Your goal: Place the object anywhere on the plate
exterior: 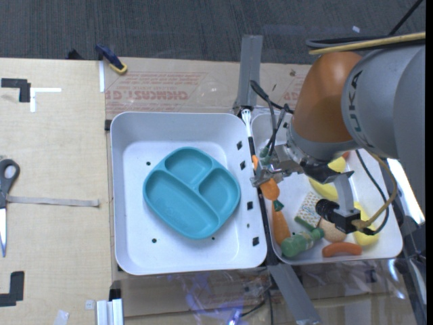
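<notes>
Bench (54, 168): 2 white bins (122, 202); scissors (5, 188); blue clamp (111, 58).

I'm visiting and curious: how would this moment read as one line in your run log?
arm: over right bin | gripper: near toy carrots at left wall | plate: in left bin, bare

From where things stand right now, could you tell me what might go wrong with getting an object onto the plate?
1. The toys in the right bin lie packed together: carrots, a green vegetable and yellow pieces, so a grab could catch two or push them aside.
2. The blue plate sits in the left bin; a carried item must clear the wall between the bins.
</notes>
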`<state>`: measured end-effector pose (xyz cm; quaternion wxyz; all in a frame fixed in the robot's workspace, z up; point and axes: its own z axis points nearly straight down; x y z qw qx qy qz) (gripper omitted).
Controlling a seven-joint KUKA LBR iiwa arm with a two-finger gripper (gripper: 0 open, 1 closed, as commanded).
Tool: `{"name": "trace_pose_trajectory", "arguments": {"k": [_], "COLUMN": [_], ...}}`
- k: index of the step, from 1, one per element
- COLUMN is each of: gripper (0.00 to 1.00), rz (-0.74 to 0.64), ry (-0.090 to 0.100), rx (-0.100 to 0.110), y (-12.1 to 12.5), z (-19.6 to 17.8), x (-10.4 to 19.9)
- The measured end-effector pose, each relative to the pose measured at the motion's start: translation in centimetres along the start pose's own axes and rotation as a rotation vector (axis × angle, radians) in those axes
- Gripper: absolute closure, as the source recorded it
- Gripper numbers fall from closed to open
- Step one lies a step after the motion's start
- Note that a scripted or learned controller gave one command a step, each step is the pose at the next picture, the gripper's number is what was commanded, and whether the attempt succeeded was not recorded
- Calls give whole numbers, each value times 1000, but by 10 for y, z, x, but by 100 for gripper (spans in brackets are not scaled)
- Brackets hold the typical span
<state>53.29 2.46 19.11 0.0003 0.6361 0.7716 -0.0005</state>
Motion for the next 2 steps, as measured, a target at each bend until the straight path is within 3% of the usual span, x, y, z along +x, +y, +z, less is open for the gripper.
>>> {"name": "trace_pose_trajectory", "arguments": {"k": [1,2], "gripper": [100,0], "rz": [3,4], "ry": [-1,-1], "rx": [0,0], "y": [36,36], "z": [-36,-36], "x": [62,61]}}
